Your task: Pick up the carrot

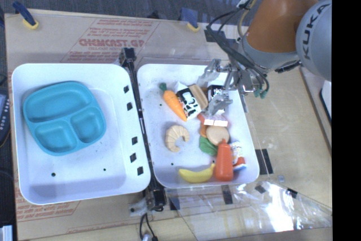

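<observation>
- In the right bin (pixel 148 121), the carrot (pixel 174 104) lies beside a croissant (pixel 177 137).
- The claw (pixel 221 100) hangs over the bin's upper right; whether it is open, I cannot tell.

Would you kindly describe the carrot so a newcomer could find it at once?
Look in the right-hand bin, in its upper left part. The carrot lies slantwise there, above the croissant: a slim orange cone with a green tip, unlike the pale, curled pastry.
</observation>
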{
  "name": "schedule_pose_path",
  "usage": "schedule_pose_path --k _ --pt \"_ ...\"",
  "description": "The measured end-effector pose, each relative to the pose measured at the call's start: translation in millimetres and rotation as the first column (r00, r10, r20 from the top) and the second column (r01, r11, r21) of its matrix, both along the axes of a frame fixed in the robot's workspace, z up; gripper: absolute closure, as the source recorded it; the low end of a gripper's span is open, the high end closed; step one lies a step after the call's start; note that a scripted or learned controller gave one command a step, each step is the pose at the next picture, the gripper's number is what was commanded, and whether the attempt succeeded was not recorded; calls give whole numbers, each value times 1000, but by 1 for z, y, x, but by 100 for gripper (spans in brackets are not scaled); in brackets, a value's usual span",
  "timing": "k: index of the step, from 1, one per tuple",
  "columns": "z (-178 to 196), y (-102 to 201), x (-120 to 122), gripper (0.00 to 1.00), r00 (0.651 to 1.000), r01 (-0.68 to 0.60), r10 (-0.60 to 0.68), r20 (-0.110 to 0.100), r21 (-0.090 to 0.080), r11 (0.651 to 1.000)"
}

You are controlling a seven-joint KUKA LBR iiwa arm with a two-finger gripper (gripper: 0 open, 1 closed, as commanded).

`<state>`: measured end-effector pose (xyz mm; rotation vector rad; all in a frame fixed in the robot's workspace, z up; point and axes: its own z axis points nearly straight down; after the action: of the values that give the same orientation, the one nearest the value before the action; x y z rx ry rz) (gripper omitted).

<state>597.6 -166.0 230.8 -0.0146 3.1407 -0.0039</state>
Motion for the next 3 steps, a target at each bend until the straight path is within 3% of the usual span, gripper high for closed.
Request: schedule_pose_path --k 1,2,3 --pt "-117 69 -10 0 998 -59 59 -11 9 998" --pt "-101 68 -5 100 998 -64 64 4 2 998" --pt "-139 63 -39 100 997 76 -76 -2 3 997"
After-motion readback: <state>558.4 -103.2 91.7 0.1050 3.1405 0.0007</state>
